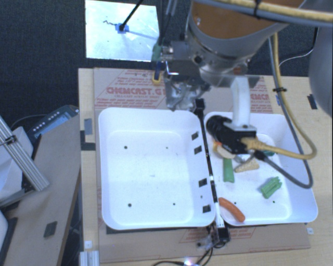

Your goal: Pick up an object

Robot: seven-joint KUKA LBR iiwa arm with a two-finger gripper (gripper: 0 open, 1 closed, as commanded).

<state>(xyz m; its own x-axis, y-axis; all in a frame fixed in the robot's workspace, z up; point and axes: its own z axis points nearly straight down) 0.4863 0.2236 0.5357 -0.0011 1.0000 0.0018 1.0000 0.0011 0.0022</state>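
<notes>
Looking down, saw the gripper (183, 97) up by the back rim, at the wall between the left bin (151, 171) and the right bin (291, 208). Could not tell if clenched or let loose. Saw nothing gripped. Found the orange stick (232, 209), green block (271, 187), green strip (228, 170) and tan piece (246, 166) lying in the right bin. Judged the pick not yet started, with the reach down, the grab and the lift all left to do

The arm (229, 36), at the top of the frame, is a broad grey drum with an orange band (221, 18). 1 tan cable (294, 14) crosses it. The gripper (179, 101) is silvery metal, with a green fitting (156, 52) and a yellow fitting (156, 79) at its left.
</notes>
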